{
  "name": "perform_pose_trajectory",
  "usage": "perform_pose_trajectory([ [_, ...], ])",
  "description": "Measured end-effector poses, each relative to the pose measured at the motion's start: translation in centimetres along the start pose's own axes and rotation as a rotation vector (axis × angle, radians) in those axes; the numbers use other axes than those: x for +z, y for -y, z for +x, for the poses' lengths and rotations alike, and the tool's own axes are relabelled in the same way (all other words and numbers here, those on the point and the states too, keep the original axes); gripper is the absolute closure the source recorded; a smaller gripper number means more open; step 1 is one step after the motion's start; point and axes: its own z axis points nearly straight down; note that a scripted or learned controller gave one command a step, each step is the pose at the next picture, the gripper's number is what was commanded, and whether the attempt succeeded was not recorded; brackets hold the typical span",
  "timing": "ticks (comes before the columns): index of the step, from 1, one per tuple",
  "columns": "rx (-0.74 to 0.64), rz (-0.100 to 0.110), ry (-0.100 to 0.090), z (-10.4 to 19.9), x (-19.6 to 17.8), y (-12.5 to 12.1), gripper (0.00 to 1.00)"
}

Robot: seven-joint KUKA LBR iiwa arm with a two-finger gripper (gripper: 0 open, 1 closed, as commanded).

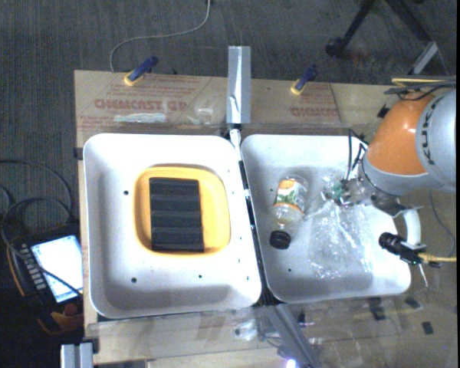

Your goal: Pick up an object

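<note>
You see dark grey carpet (46, 37) far left of the claw (345, 192), with black chair legs (376, 6) above it.

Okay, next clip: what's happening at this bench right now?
A grey KUKA arm with an orange band reaches from the right over the right bin. That bin holds a small bottle with a black cap lying on its side and a crumpled clear plastic bag. The left bin holds a yellow tray with a black insert. Nothing looks lifted yet.
</note>
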Motion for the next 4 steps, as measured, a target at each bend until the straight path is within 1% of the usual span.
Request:
perform_pose_trajectory([
  [1,0.282,0.008,0.000,-2.9,0.3,-8.1,0.00],
  [2,0.095,0.029,0.005,2.2,0.3,-10.3,0.00],
  [3,-0.057,0.003,-0.001,6.4,0.0,-5.1,0.00],
  [4,-0.056,-0.001,-0.002,6.4,-1.0,-5.2,1.00],
])
